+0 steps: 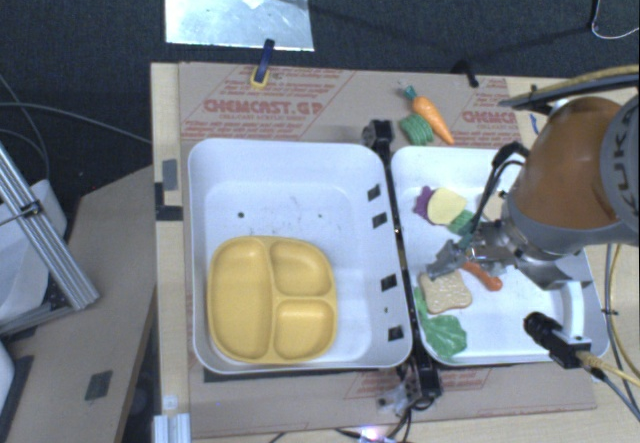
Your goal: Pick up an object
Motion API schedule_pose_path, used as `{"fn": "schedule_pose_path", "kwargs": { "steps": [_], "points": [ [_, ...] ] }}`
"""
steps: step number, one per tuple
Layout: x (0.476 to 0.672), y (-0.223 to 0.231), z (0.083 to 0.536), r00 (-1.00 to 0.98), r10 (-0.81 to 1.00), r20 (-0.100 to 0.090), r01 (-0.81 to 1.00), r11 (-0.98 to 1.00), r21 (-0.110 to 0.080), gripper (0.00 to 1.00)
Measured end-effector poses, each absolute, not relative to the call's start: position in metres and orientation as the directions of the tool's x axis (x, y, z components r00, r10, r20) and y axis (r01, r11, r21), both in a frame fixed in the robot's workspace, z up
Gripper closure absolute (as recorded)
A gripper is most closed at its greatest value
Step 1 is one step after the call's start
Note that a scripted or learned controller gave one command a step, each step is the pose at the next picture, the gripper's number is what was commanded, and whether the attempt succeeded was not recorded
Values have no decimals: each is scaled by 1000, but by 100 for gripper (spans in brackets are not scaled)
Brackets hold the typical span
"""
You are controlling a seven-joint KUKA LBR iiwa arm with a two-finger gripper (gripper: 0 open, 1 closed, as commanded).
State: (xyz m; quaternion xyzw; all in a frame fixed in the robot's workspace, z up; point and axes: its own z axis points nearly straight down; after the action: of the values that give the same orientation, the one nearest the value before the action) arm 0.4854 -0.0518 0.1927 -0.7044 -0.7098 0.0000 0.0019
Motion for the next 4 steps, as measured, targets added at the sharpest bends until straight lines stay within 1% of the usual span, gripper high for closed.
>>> {"fn": "schedule_pose_path", "kwargs": {
  "steps": [1, 2, 3, 4],
  "points": [
    [548, 54, 184, -15, 1000, 3, 1000, 15, 6, 0],
    [573, 110, 185, -10, 1000, 3, 1000, 10, 4, 0],
    [672, 166, 89, -10, 1000, 3, 1000, 10, 9, 0],
    [589, 108, 102, 3, 1000, -1, 1000, -3, -6, 0]
  ]
}}
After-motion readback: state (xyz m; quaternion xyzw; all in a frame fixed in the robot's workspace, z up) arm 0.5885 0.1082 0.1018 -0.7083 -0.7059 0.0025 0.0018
